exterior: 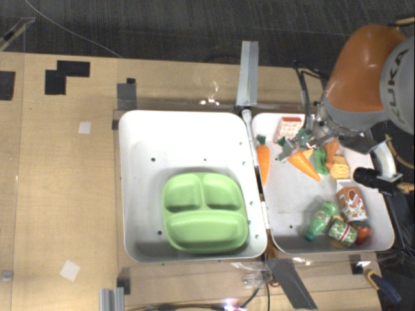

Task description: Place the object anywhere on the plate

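Two white bins are set side by side on the surface (58, 193). The left bin (139, 141) carries a green plate (205, 211) with three compartments, lying toward the bin's near edge, right of centre. The right bin (285, 203) holds the loose items. A carrot (262, 162) lies along its left wall, near the far corner. A second carrot (305, 164) is seen tilted in the far half of the bin, directly under the jaws (306, 142). A small box (287, 129) rests by the far edge. A yellow piece (338, 168) lies near the right wall. A carton (352, 203), a green bottle (320, 219), a can (342, 232) and a tomato (362, 233) are clustered at the near right corner. The arm (363, 76) is lowered over the far right corner of that bin. How far the jaws are open cannot be told, nor whether the second carrot is gripped.
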